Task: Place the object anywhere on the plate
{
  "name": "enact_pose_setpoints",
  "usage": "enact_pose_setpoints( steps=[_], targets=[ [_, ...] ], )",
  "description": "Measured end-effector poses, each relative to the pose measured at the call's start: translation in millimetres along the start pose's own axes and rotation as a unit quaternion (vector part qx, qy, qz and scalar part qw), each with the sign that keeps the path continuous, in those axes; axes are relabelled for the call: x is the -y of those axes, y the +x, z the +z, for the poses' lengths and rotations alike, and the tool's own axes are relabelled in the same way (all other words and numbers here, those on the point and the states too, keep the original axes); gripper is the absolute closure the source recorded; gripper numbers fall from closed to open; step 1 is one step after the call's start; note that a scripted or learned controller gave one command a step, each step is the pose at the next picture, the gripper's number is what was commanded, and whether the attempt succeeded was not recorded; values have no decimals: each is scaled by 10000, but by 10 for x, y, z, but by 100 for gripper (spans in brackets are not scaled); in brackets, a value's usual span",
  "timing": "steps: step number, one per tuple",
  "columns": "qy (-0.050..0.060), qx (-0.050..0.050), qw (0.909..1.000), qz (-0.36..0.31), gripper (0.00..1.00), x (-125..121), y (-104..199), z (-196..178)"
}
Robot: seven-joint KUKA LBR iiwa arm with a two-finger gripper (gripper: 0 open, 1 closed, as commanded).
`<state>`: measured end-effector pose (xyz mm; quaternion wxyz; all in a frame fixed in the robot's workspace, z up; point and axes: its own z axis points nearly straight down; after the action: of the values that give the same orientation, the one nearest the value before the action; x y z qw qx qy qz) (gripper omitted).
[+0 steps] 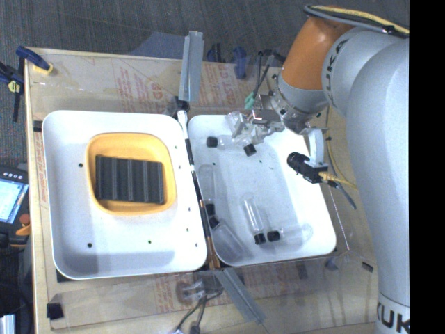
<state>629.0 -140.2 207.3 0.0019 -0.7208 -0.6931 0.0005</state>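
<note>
A yellow plate (129, 143) with a dark ribbed centre lies in the left white bin (66, 186). Several clear tubes with black caps lie in the right bin (306, 193). One tube (221, 142) rests near that bin's far left corner, one (252, 218) sits near the front middle, one (290, 234) is at the front right, and one (206, 185) runs along the left wall. My gripper (243, 129) hangs low over the far end of the right bin, just right of the corner tube. Whether it touches that tube is unclear.
A black cylindrical part (303, 165) on the arm's side juts over the right bin's right edge. The large grey arm (368, 152) covers the right side. A metal rail (190, 65) stands behind the divide between the bins. Blue clamps (33, 58) sit at the bench's far left corner.
</note>
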Motion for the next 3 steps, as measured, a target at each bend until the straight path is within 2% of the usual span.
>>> enact_pose_setpoints(
  steps=[1, 2, 3],
  targets=[
    [11, 6, 9954, -960, 100, -166, 628, 161],
    [14, 10, 9807, -1955, 100, -19, 1010, 167],
    [15, 9, 9674, -2532, 100, 322, 1114, 171]
  ],
)
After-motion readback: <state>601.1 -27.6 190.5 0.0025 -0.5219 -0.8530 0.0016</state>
